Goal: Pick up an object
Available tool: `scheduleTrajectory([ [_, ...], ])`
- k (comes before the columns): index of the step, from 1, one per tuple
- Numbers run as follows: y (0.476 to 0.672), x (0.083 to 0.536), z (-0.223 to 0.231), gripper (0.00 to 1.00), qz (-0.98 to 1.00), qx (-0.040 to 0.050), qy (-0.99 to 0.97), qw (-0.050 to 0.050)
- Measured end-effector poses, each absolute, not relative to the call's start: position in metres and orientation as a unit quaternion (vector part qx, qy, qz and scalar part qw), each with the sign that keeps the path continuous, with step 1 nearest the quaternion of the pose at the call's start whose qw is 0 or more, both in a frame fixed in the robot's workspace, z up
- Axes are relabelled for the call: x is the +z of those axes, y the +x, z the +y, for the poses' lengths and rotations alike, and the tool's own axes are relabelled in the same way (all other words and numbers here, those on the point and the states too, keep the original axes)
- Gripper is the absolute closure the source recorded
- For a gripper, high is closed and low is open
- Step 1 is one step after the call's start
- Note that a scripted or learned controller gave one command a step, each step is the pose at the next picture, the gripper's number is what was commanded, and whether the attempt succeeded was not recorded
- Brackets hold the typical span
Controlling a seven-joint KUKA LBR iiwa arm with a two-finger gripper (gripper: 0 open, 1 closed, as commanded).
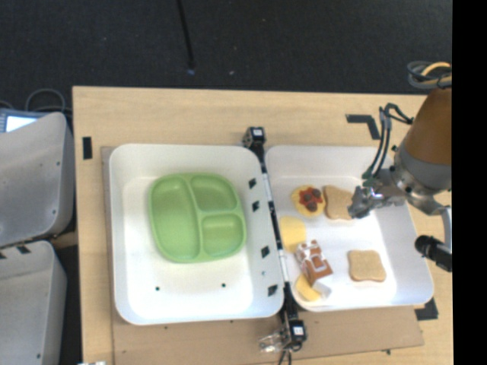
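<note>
The right bin (396, 284) holds several food pieces: a small yellow tart with red topping (308, 199), a tan bread piece (335, 202), a toast slice (366, 265), a yellow wedge (291, 231), a brown and white block (313, 260) and a pale yellow piece (307, 289). My gripper (361, 203) reaches in from the right and hangs low at the right edge of the tan bread piece. Nothing visibly sits between its fingers.
The left bin (133, 295) carries a green divided plate (198, 217). A black-clipped divider (266, 219) separates the two bins. A grey case (27, 173) lies off the bench's left. Cables and a black bracket (364, 124) sit behind the right bin.
</note>
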State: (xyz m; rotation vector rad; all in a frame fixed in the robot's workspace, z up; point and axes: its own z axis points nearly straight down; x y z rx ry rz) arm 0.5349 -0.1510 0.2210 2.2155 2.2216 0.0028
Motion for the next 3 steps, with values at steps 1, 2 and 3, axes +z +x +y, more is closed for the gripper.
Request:
scheduleTrajectory([
  [1, 0.55, 0.233, -0.097, 1.0, 0.71, 0.0014, 0.704, 0.001],
  [2, 0.561, 0.232, -0.053, 1.0, 0.709, 0.001, 0.705, 0.0],
  [3, 0.577, 0.227, 0.002, 1.0, 0.709, 0.0006, 0.705, 0.001],
])
